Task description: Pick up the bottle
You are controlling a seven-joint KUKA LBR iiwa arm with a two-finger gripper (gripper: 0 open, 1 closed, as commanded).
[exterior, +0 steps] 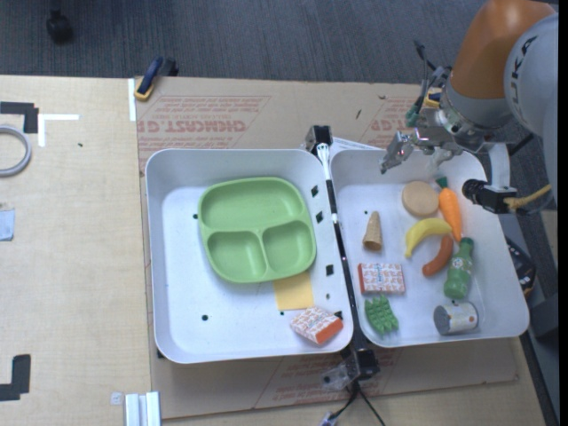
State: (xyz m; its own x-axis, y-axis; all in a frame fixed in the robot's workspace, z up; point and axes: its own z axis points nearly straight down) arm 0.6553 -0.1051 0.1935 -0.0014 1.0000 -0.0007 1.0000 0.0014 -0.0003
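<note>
Wood-tone desk (71, 264) with cardboard sheet under two white bins, dark carpet behind. Left bin (169, 264): green divided plate (257, 229), yellow flat square (295, 293) just below it, small orange-white box (317, 326) near front edge. Right bin (355, 180): green bottle (459, 270) lying toward the right wall, cap end pointing to the back, touching a sausage (437, 256) on its left; silver can (455, 318) just in front of it. Also banana (428, 232), carrot (451, 213), round bun (421, 199), cone (373, 231), red-white carton (382, 279), green block (381, 314). Arm comes in from right; end effector (406, 147) hangs over the right bin's back edge, well apart from bottle, nothing between the fingers. Finger gap: cannot tell, too small and dark.
</note>
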